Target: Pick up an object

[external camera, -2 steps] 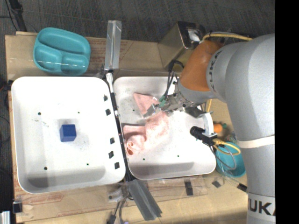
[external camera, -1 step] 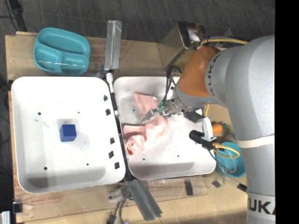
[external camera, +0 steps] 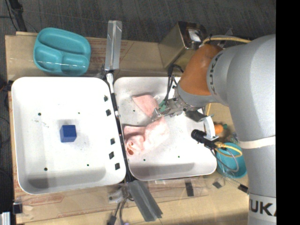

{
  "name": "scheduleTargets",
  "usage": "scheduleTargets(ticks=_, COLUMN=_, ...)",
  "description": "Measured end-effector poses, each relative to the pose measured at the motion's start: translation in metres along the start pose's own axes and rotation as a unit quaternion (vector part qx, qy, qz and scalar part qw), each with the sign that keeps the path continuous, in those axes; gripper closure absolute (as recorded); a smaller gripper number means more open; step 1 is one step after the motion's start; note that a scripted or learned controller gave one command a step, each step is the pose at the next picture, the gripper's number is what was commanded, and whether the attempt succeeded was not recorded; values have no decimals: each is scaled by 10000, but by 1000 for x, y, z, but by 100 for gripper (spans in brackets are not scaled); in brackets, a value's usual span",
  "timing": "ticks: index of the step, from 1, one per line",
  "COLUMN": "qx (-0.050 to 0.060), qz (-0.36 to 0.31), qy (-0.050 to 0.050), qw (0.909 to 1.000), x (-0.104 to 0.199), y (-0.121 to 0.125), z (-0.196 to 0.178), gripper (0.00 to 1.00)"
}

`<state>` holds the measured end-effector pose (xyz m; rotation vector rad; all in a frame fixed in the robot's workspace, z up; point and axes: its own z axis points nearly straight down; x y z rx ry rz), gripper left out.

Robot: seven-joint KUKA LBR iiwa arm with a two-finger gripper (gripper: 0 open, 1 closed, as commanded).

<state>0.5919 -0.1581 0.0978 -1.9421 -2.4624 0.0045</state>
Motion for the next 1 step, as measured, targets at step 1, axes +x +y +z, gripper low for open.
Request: scheduleTargets(ticks=1, qx=-6, qz=507, qy=-6, qw=9987, x=64, y=38, z=-91, gripper=100)
